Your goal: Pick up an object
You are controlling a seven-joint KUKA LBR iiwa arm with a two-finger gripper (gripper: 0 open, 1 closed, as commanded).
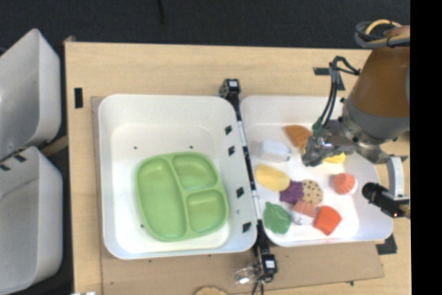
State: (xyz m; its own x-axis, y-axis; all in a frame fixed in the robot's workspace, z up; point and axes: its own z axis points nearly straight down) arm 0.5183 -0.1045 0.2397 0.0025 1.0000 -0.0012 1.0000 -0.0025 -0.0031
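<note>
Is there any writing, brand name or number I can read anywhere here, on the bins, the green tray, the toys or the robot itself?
None can be read.
Green divided tray: plain, no print.
Two white bins: no labels visible.
Toy foods such as the yellow piece and the orange-red piece: plain colours, no lettering.
Robot arm and gripper: any marking is too small or blurred to read.

The right bin point(266, 110) was crowded: toy foods packed its near half, almost touching. Bare floor lay open along its far wall. In the left bin point(110, 148), a green tray point(181, 195) filled the middle, leaving room along the walls.
</note>
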